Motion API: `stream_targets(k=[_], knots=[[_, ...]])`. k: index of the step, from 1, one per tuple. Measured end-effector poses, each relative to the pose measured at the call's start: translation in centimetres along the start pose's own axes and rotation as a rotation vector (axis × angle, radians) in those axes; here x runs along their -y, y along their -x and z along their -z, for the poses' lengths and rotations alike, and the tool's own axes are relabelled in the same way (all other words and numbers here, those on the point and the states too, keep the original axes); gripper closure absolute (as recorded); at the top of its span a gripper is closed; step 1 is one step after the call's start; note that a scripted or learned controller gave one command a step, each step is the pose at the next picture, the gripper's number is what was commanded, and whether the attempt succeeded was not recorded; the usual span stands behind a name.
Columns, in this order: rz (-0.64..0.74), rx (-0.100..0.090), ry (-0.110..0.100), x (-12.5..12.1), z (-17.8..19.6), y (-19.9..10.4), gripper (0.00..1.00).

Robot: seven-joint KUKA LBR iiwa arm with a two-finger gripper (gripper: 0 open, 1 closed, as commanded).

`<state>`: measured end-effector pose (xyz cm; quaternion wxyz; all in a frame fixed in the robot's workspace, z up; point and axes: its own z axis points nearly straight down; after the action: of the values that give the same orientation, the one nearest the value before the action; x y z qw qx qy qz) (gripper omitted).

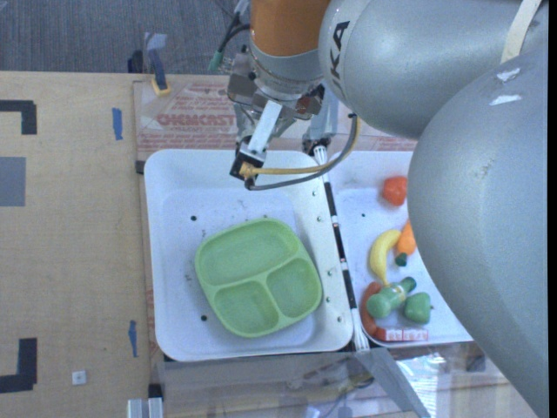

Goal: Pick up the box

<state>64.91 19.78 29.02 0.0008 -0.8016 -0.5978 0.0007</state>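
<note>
The box (pixel 406 334) is small and flat with a red and white face. It lies at the near edge of the right bin (pixel 357 200), just below a green bottle (pixel 389 298) and a green pepper (pixel 419 306). My gripper (pixel 300 129) hangs under the orange-banded wrist, over the far end of the strip between the two bins and well away from the box. The wrist and the big grey arm hide much of the right bin.
A green divided plate (pixel 258 277) fills the middle of the left bin (pixel 170 233). The right bin also holds an orange ball (pixel 394 190), a banana (pixel 380 254), a carrot (pixel 406 241) and a red piece (pixel 372 319).
</note>
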Motion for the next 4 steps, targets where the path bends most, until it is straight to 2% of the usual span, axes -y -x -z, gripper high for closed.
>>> stream_targets(k=[1,2,3,4], knots=[[-0.16,-0.001,0.003,-0.7,10.1,-3.1,1.0],[-0.16,0.0,0.002,-0.6,10.1,-3.2,0.0],[0.071,-0.002,0.005,0.2,14.2,-3.0,0.0],[0.055,0.0,0.0,4.5,-7.1,0.3,0.0]])
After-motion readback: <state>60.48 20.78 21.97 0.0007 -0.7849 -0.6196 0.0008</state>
